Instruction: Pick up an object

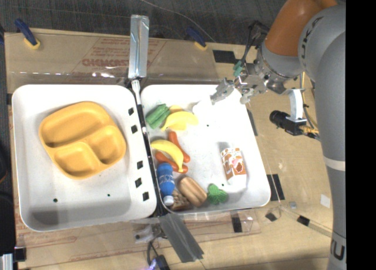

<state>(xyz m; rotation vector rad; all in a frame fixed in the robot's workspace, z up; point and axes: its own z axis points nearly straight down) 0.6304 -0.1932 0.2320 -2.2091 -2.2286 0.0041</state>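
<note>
Toys for picking lie in the right bin (249,163), most of them heaped along its left wall. Largest in the scene is the grey arm (329,86), reaching in from the right with its orange band (291,19) high at the far right. Next in size, the left bin (26,145) carries a yellow divided plate (82,138). In the right bin, going down in size: a yellow banana (168,152) on a red-orange piece, a second yellow fruit (181,121) farther back touching a green vegetable (156,115), a brown bun (192,189) near the front, a small carton (233,163) lying apart toward the right, a blue bottle (165,179), and a small green piece (217,193) just beside the bun.

The gripper (222,92) hangs over the far edge of the right bin, near the yellow fruit but apart from it. Nothing shows between its fingers; how wide they stand I cannot tell.
</note>
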